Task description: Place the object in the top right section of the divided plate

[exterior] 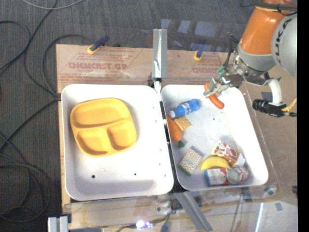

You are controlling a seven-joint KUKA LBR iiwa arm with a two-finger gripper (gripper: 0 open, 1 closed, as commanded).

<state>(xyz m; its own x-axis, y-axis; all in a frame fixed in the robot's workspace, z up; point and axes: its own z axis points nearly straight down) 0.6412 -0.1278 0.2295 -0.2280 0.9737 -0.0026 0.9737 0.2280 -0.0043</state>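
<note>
One orange sausage (217, 101) sits gripped between the jaws of the gripper (216, 91) at upper right; the divided plate (103, 125) lies far left.

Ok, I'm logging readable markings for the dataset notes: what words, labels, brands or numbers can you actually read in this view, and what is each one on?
"KU", part of a brand name cut off at the picture's edge: on the grey arm.
Red print, mirrored and too faint to read: on the cardboard sheet behind the bins.
Package prints too small and blurred to read: on the snack carton, the can and the blue bottle.
</note>
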